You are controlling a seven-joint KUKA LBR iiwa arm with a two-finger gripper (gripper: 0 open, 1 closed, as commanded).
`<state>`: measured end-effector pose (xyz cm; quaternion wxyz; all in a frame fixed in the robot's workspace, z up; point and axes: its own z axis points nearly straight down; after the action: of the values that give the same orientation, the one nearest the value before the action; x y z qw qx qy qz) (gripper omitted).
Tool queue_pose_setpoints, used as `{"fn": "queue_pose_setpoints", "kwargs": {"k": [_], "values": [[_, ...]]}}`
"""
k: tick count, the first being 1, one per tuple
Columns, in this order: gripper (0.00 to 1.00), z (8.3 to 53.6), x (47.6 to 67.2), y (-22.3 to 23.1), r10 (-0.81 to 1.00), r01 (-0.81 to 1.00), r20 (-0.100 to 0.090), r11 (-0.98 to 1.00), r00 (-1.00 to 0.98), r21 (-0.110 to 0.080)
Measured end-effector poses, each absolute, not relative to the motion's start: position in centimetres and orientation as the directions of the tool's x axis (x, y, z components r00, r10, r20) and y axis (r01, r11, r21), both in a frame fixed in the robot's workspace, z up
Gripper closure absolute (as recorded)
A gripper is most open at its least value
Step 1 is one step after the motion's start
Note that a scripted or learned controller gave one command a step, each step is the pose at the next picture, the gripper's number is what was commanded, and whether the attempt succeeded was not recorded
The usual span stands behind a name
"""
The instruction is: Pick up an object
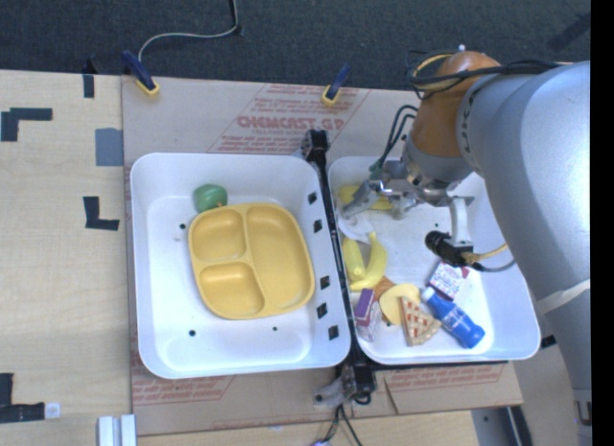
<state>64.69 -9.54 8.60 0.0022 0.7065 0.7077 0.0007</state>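
My gripper (377, 195) hangs low over the far left corner of the right bin (411, 243), just above a yellow object (382, 206) that its metal parts partly hide. Nearer in the same bin lie a banana (366, 260), a purple box (366, 306), a pizza slice (415, 320), a blue bottle (454, 320) and a small white and red packet (447, 279). Nothing is visibly held.
The left bin (144, 271) holds a yellow divided plate (251, 259) and a green object (210, 196) at its far edge. A black divider (326, 233) runs between the bins. The arm's grey body (537, 166) covers the right bin's far right side.
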Motion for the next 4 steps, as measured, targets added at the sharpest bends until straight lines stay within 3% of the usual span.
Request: {"fn": "queue_pose_setpoints", "kwargs": {"k": [1, 2, 3, 4], "values": [[1.00, 9.63, 64.70, -9.54, 1.000, 1.000, -0.003, 0.003, -0.003, 0.004], [0.00, 9.56, 64.66, -9.55, 1.000, 1.000, -0.004, 0.003, -0.003, 0.003], [1.00, 10.48, 64.64, -9.51, 1.000, 1.000, -0.003, 0.003, -0.003, 0.002], [0.00, 10.48, 64.64, -9.52, 1.000, 1.000, -0.004, 0.004, -0.004, 0.002]]}}
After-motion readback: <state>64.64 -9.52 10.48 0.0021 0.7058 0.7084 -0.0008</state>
